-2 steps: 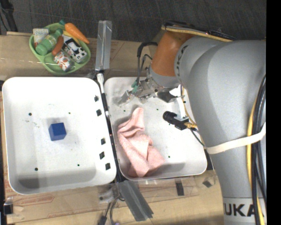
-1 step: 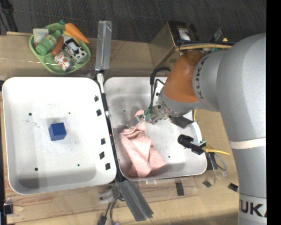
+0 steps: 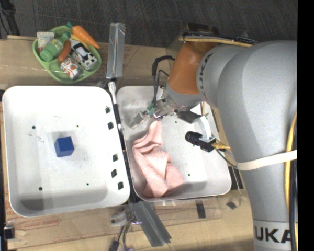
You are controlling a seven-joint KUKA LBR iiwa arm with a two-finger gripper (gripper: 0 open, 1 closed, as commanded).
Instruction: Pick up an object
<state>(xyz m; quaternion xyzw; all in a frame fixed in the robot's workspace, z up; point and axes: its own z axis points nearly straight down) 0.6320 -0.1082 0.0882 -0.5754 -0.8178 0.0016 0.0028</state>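
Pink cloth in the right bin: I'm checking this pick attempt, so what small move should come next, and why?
Probably a short lift straight up. The gripper sits at the upper corner of the pink cloth in the right bin, and that corner looks drawn up toward it; lifting would show whether it is caught.

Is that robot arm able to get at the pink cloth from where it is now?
Probably yes. The gripper hangs in the right bin, right at the upper end of the pink cloth, and nothing lies on top of the cloth.
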